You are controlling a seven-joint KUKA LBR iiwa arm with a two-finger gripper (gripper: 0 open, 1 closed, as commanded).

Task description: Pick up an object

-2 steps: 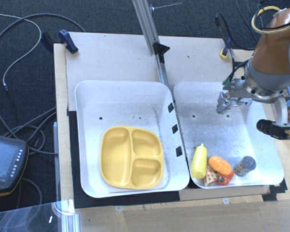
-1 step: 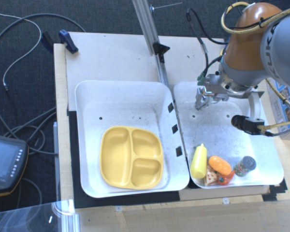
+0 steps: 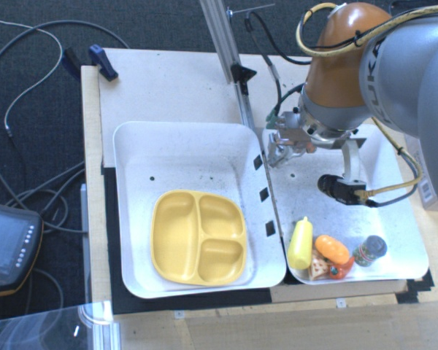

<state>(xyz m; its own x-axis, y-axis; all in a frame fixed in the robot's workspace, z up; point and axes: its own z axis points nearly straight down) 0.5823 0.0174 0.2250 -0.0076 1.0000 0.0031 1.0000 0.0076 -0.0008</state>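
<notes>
The gripper point(image 3: 279, 152) hangs at the right bin's point(image 3: 394, 195) upper left — whether it grips, I cannot tell. The arm point(image 3: 394, 57) hides the bin's far corner. The yellow bottle point(image 3: 301, 243), orange toy point(image 3: 331, 249) and small jar point(image 3: 369, 250) crowd the near rim.

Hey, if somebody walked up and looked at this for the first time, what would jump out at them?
Probably the big orange-banded arm looming over the right bin, its claw near that bin's left wall. Next, the yellow divided tray lying alone in the left bin. Then a small cluster along the right bin's near edge: a yellow bottle, orange toy food and a small can.
</notes>
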